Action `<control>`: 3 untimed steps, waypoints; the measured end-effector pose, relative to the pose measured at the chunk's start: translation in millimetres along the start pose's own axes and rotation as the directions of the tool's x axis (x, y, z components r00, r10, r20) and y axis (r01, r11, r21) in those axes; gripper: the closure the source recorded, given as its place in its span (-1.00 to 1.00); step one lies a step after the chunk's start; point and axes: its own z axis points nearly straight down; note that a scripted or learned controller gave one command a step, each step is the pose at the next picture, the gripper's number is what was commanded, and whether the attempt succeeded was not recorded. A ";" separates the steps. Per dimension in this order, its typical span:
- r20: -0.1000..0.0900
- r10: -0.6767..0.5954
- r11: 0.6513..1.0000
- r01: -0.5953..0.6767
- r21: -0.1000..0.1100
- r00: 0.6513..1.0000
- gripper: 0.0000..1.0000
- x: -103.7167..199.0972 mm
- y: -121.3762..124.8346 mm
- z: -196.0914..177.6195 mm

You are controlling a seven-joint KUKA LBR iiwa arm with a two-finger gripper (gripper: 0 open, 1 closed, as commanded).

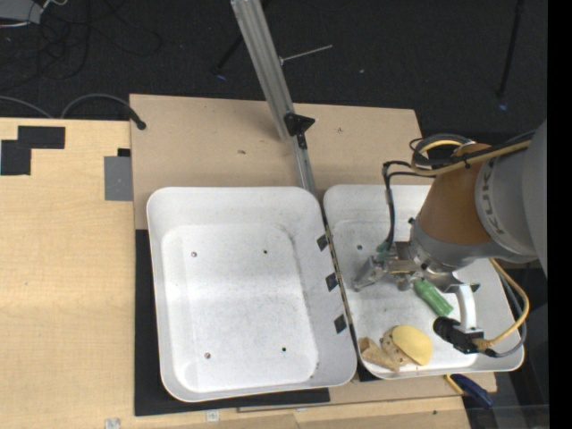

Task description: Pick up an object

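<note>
Gripper [368, 273] low over right shallow white bin [357, 208], jaw state unclear. Round yellow object [409, 343] sits at bin's near edge; closing here risks grabbing nothing.

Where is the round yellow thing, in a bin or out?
In. The round yellow object lies inside the right white bin, near its front edge.

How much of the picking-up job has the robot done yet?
Done: the arm has reached into the right bin, its end effector low over the bin floor. In hand: nothing shows as grasped. Left: the yellow object, the tan piece beside it and the green object all lie in the bin, so an actual pickup is yet to come.
</note>
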 end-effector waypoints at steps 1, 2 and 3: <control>-0.001 0.007 1.000 -0.007 0.000 1.000 1.00 -1.2 -0.3 -10.0; 0.001 0.008 1.000 -0.008 -0.003 1.000 1.00 -13.3 2.8 -62.3; 0.000 -0.003 1.000 0.003 -0.003 1.000 1.00 -14.2 10.9 -107.6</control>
